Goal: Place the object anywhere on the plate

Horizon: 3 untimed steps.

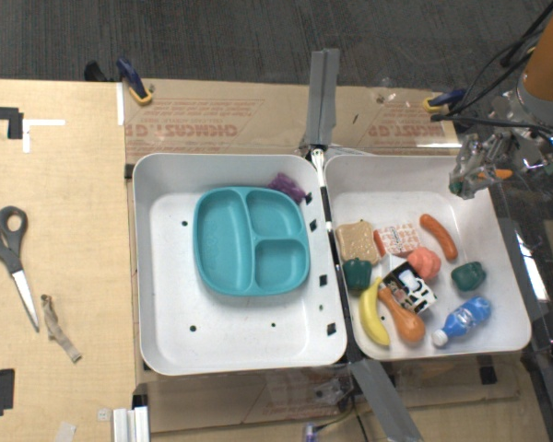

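The bench [46,247] carries two shallow white bins set side by side, touching along a central divider. The left bin [157,330] holds a teal plate [252,240] with three compartments, lying slightly toward the bin's far side. White floor lies open around the plate, widest at the near side and the left. A small purple object [289,187] lies just beyond the plate's far right corner, against the bin wall.

The right bin [498,339] holds the loose objects, crowded into its near and middle parts: a tan cracker-like square [356,238], a red-and-white packet [399,238], an orange sausage shape [439,236], a pink lump [424,262], two dark green pieces [357,273] and [467,274], a black-and-white block [411,290], a yellow banana [372,316], an orange carrot shape [404,318] and a small blue bottle [464,319]. The far part of this bin's floor is open.

The arm enters from the right, and the gripper [468,175] sits over the far right corner of the right bin, near its rim. Nothing is seen between the fingers, and whether they stand wide or narrow cannot be told from this view. The sausage shape is the nearest object, and it lies apart from the gripper toward the near side. All objects in the right bin rest on the bin floor, well apart from the plate.

Scissors [11,256] lie on the bench at far left.
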### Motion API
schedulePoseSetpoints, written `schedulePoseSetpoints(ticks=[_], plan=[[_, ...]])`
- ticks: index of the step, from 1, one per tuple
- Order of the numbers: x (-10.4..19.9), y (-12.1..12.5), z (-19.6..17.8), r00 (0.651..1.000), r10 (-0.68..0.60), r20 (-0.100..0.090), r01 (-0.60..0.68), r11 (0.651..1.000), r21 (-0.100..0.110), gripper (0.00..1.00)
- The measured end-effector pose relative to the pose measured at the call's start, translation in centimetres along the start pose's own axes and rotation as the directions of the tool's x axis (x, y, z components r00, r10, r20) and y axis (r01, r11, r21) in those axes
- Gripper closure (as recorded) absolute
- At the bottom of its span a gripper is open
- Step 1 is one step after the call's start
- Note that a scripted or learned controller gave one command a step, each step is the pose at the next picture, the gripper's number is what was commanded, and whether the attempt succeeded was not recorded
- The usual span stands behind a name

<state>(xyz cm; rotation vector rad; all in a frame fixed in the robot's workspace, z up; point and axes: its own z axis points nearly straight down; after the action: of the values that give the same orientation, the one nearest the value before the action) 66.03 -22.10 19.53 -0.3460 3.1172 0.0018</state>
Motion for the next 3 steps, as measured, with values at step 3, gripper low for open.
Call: schedulePoseSetpoints(ticks=[3], plan=[[-0.7, 3.5, 3.4, 0.727, -0.687, 0.001, 0.687, 0.727, 0.000, 1.00]])
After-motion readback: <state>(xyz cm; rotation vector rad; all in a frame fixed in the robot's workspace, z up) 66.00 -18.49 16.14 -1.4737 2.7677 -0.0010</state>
